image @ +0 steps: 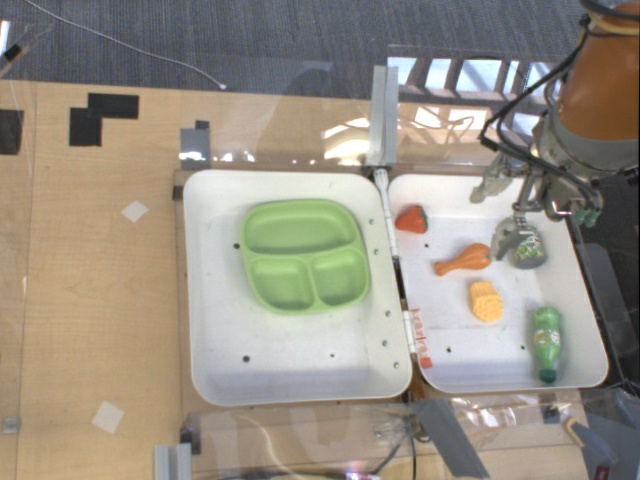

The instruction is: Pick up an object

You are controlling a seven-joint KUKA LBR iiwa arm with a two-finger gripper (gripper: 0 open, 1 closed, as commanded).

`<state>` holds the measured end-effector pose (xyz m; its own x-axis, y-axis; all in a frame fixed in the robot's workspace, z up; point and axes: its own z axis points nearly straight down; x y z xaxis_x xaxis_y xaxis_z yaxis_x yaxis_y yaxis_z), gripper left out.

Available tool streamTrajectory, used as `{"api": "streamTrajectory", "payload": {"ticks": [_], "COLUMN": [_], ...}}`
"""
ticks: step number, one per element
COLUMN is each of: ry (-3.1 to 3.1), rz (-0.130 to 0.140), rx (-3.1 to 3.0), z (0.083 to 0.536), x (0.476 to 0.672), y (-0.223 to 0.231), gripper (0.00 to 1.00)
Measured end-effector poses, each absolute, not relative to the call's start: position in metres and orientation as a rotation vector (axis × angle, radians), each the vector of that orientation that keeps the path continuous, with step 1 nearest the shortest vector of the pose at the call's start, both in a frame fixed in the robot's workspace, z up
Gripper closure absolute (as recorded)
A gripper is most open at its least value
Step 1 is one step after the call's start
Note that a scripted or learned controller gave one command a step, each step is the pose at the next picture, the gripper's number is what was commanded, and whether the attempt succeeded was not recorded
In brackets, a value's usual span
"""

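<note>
Two shallow white bins are seen side by side on the bench. The left bin (215, 268) is occupied by a green divided plate (303, 254), which lies near its middle, slightly toward the far edge. The right bin (590, 368) carries several small things: a red strawberry-like piece (411, 219) is set near its far left corner, close to the wall shared with the left bin; an orange drumstick-shaped toy (464, 260) lies near the middle; a yellow corn-like piece (486, 302) is placed just nearer the front edge than the drumstick; and a green bottle (545, 341) rests lengthwise by the front right corner. The grey arm with its orange band (603, 73) is brought in over the far right corner of the right bin. The gripper (520, 240) is lowered over the bin's right half, with its fingertips close to the drumstick's thick end and beside a small greenish round thing (530, 253). Whether the fingers are spread or closed cannot be told, and nothing is clearly seen held between them.
</note>
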<state>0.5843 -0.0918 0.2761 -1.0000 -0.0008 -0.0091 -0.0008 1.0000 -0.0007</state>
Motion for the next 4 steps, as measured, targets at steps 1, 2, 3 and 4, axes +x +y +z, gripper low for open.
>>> {"api": "streamTrajectory", "payload": {"ticks": [1, 2, 3, 4], "ry": [3.060, 3.079, 3.064, 3.094], "rz": [0.001, 0.002, 0.003, 0.009], "rx": [0.712, 0.548, 0.537, 0.445], "z": [0.154, 0.090, 0.105, 0.191], "x": [0.621, 0.601, 0.606, 0.607], "y": [-0.091, -0.095, -0.094, -0.007], "gripper": [0.00, 0.00, 1.00, 1.00]}}
